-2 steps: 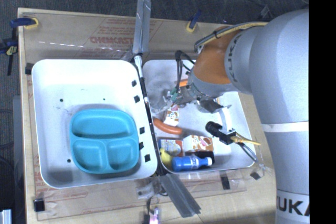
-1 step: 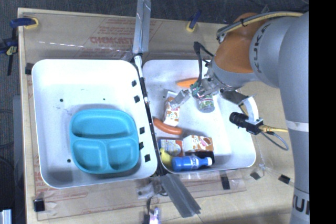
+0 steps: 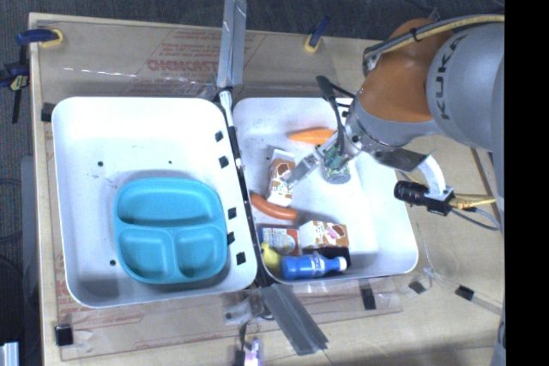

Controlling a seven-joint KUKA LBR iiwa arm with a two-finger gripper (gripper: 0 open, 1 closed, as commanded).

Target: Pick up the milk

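1. Progress: your pick isn't done. The milk carton lies in the right bin, resting on the bin floor, not lifted.
2. The gripper is down inside the right bin, just right of the milk carton. One finger looks to reach the carton's right edge; the view is too small to confirm contact.
3. Gripper state: I cannot tell whether it is wide or narrow. Nothing shows between its fingers, so don't count this as a grasp.
4. What's left, by my read: get the fingers around the carton, close, lift it clear of the bin.
5. The milk: small box-shaped carton, brown and white print, lying towards the left side of the right bin, near the divider between the bins. It looks slightly tilted rather than square to the bin walls.
6. Neighbours to watch:
   - carrot just above and right of the carton, near the gripper.
   - sausage just below the carton, close to touching.
   - second brown carton and blue bottle lower in the bin, apart from the milk.
7. The left bin holds a blue tray, not involved.
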